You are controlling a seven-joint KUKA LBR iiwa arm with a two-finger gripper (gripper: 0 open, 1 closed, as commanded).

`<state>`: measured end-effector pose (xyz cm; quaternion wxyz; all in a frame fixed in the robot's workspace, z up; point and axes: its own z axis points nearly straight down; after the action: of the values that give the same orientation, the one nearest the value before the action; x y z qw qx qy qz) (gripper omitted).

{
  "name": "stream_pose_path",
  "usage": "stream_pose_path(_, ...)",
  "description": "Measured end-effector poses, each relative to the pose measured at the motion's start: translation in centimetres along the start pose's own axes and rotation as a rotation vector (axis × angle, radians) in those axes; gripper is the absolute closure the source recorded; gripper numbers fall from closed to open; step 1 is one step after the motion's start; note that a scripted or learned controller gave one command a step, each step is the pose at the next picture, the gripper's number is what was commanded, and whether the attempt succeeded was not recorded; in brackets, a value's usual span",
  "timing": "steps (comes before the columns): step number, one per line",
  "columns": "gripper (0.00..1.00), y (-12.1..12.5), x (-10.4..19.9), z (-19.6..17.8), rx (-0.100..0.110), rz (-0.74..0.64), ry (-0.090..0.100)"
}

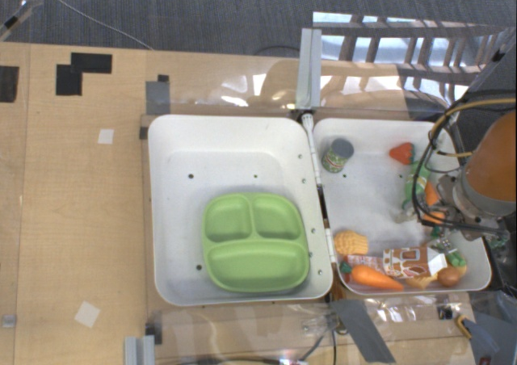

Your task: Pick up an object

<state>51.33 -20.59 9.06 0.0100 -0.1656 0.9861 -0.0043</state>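
Along the near wall of the right bin (pixel 380 133), a carrot (pixel 375 277) is lying flat, its long axis running left to right with the thicker end toward the left and the taper pointing right and slightly near. Judging by its look, it is probably a light, stiff plastic toy with a smooth, somewhat slippery skin, so closing across its thick middle, square to the long axis, seems the safest hold. It is crowding against a small printed box (pixel 406 259) just to its right, with a yellow corn piece (pixel 351 242) just beyond it on the far side. A small can (pixel 337 155) is standing upright near the far left corner, well apart, and a red piece (pixel 401 153) is lying further right. The gripper (pixel 433 208) is hanging over the right side of this bin amid cables; whether it is open or closed I cannot tell. A green divided plate (pixel 256 242) is sitting in the left bin (pixel 182 153).
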Motion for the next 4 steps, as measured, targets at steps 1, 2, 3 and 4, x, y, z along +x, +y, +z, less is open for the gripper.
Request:
stream_pose_path(1,0.0,-1.4,-4.2,0.2,-0.004,0.112,0.005)
stream_pose_path(2,0.0,-0.1,-0.2,0.0,-0.003,0.118,0.004)
stream_pose_path(3,0.0,4.7,-1.2,-0.1,-0.001,0.095,0.0)
stream_pose_path(4,0.0,-2.0,-8.7,-2.7,-0.004,0.419,0.008)
